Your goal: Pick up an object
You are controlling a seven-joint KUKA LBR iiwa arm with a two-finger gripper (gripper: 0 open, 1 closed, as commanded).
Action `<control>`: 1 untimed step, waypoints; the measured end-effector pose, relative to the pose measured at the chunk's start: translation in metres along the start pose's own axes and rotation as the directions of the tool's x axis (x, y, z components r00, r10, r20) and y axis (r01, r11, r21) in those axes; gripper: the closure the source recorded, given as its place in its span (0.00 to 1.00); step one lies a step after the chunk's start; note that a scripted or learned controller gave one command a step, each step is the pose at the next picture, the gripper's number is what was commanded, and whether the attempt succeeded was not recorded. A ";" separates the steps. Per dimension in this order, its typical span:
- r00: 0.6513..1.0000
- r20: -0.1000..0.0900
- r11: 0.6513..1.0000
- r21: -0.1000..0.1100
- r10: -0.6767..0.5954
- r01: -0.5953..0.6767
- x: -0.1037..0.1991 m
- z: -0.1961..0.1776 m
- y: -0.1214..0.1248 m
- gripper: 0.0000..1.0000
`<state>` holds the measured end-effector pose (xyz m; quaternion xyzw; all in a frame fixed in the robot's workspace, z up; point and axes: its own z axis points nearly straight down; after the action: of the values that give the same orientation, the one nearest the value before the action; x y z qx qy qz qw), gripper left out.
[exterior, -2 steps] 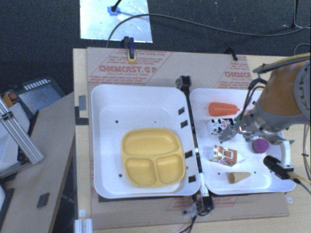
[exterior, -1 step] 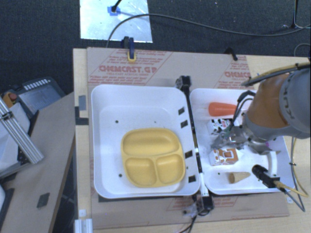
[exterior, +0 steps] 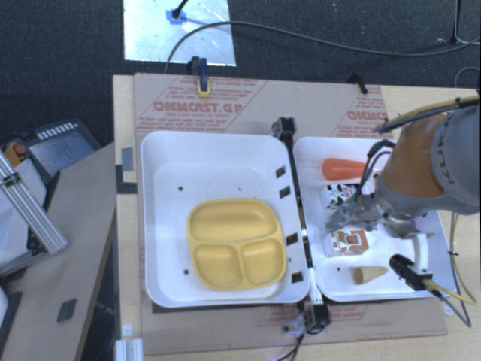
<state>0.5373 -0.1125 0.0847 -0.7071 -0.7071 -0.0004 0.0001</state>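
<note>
Two fingers (exterior: 347,215) hang over small cartons (exterior: 346,241); their spread is unclear.

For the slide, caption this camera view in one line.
KUKA arm's gripper low over right bin clutter; yellow divided tray in left bin.

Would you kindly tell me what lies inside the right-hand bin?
The right bin holds an orange carrot-like piece, two small printed cartons and a cone. The arm covers the rest.

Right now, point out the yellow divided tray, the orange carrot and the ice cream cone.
Yellow divided tray (exterior: 237,243), camera view, centre ridge between compartments.
Orange carrot (exterior: 343,168), camera view, middle of its body.
Ice cream cone (exterior: 370,274), camera view, middle of the cone.
</note>
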 end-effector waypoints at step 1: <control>1.000 0.000 1.000 -0.002 0.000 0.000 0.000 -0.011 0.001 1.00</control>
<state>0.5381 -0.1126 0.0955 -0.7072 -0.7070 -0.0011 -0.0008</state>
